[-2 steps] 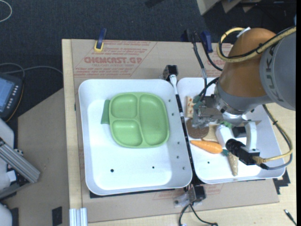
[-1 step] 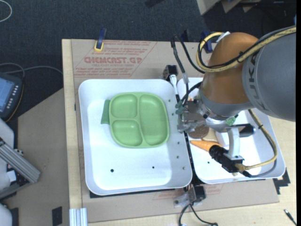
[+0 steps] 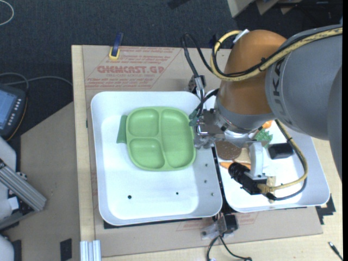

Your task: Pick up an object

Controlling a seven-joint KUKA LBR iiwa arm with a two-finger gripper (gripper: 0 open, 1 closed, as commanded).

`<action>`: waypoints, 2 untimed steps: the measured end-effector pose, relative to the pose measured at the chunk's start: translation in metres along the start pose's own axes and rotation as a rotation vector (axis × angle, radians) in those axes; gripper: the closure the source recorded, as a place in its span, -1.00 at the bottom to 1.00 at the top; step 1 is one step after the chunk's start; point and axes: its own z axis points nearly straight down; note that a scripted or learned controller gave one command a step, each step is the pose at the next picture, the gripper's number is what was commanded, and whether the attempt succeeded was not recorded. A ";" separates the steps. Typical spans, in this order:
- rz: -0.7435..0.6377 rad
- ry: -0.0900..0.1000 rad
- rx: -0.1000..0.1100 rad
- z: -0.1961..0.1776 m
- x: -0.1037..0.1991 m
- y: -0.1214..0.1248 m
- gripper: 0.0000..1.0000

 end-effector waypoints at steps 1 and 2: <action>0.004 -0.002 0.001 0.006 0.002 0.007 1.00; 0.004 0.000 0.005 0.001 0.003 -0.002 1.00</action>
